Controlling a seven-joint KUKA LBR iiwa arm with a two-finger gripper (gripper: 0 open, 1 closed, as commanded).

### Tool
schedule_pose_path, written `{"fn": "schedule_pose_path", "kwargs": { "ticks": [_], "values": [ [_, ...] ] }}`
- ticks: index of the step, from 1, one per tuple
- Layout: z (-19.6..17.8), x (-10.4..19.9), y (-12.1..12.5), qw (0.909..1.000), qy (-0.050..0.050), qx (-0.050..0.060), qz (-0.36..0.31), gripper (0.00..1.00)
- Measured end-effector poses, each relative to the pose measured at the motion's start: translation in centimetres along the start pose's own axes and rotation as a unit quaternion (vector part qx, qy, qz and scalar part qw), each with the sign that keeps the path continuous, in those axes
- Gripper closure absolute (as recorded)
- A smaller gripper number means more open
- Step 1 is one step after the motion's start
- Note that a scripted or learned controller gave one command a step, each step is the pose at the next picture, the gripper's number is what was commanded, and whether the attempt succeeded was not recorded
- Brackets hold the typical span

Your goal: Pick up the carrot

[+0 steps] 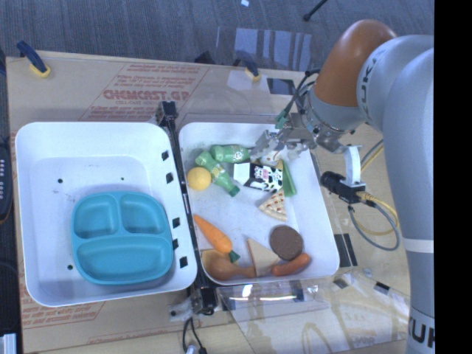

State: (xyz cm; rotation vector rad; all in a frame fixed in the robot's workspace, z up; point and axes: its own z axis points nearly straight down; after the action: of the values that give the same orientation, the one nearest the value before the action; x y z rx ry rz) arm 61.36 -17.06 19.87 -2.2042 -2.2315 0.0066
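Observation:
The carrot (213,234), orange with a small green top, lies slanted on the floor of the right bin (317,198), near its left wall and toward the front. My gripper (268,147) hangs over the back of the same bin, above a black-and-white cow-patterned carton (259,175). It is well away from the carrot, up and to the right of it. Nothing shows held in it.
Around the carrot lie a yellow lemon (198,178), green vegetables (223,155), a pizza slice (274,206), a brown patty (285,241), a sausage (290,265) and a tan bread piece (221,267). The left bin (44,161) holds a blue divided plate (122,236).

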Motion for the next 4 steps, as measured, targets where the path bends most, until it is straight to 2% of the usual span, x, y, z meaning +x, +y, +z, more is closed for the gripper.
{"fn": "schedule_pose_path", "kwargs": {
  "ticks": [1, 2, 3, 4],
  "values": [
    [8.8, 1.8, -7.8, 0.9949, 0.002, 0.003, -0.101, 0.0],
    [10.7, 5.9, -13.4, 0.9916, -0.003, -0.003, -0.129, 0.0],
    [9.8, 6.0, -13.4, 0.9905, -0.002, -0.001, -0.138, 1.0],
    [9.1, 2.1, -13.5, 0.9782, -0.002, -0.003, -0.208, 1.0]
  ]
}}
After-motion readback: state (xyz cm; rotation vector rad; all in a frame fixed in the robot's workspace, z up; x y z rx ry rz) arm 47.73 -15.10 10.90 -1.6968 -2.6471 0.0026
